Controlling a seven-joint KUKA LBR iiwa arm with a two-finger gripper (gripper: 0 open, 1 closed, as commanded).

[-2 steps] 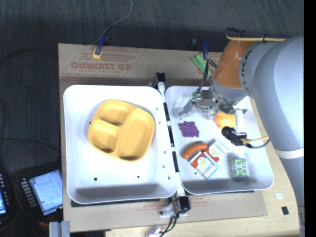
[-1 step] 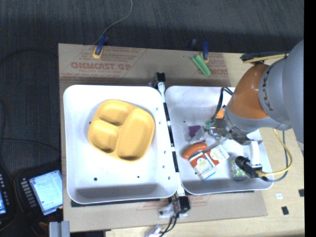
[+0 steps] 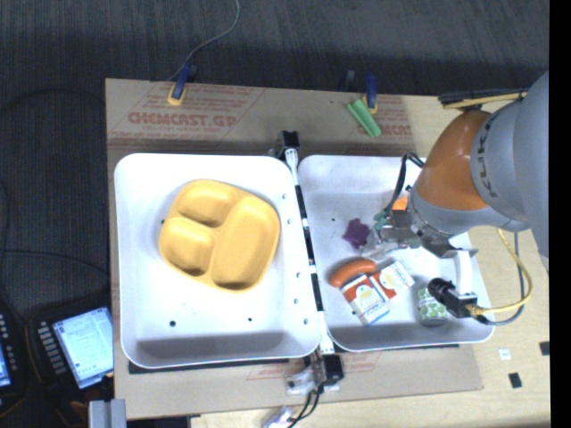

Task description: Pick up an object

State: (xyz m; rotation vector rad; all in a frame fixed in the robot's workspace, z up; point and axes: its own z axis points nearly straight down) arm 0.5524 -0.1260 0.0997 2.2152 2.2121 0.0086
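Purple block (image 3: 357, 233) on the floor of the right bin (image 3: 339, 172), just left of the gripper (image 3: 390, 230) and apart from it. Below the block, an orange sausage (image 3: 354, 270), touching a red-and-white carton (image 3: 368, 295) (tilted, blue along its lower edge). Further right, a small green-and-white can (image 3: 433, 308) near the bin's lower right corner. Gripper low over the bin under the orange band (image 3: 451, 172); cannot tell how far open, nor whether anything is held. In the left bin (image 3: 134, 239), a big yellow compartment tray (image 3: 219, 233).
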